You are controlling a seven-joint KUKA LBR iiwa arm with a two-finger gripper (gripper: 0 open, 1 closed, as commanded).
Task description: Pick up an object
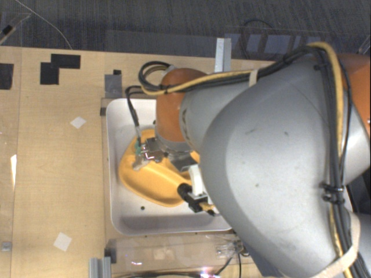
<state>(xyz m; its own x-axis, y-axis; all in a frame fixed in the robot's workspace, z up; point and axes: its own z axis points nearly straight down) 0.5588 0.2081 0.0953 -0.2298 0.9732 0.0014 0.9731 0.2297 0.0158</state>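
Grasp step, I judge: the gripper (pixel 148 151) is down at a yellow object (pixel 149 185) in the white bin (pixel 124 216) — open or closed, I cannot tell. Next: a firm hold, then lift.

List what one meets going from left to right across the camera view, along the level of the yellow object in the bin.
wooden bench → left wall of the white bin → yellow rounded object → grey arm, which covers the rest of the bin.
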